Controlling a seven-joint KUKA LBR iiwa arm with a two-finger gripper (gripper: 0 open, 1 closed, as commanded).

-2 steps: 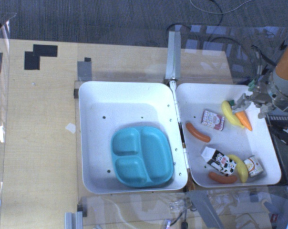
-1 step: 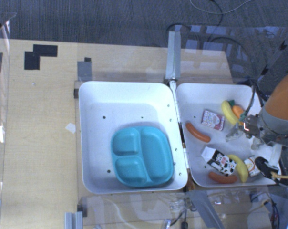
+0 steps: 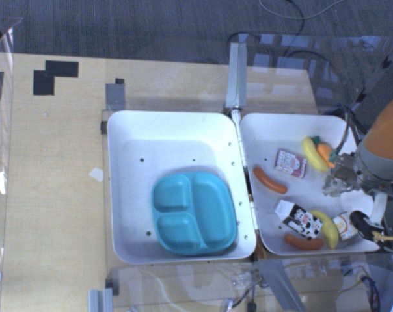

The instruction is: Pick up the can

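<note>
In the camera view, the metal gripper (image 3: 339, 177) is seen over the right bin (image 3: 268, 132), near its right wall. How wide it is open cannot be told, and nothing is seen held in it. The small round can (image 3: 345, 227) is found just below it, lying tipped beside a curved yellow banana (image 3: 328, 229). A smooth red sausage (image 3: 269, 180) lies to its left. A blue plastic tray (image 3: 194, 213) with three hollows is seen far left, in the left bin (image 3: 128, 135).

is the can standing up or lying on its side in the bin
Lying on its side. The can rests in the right bin near its front right corner, side label facing up, beside a banana.
</note>
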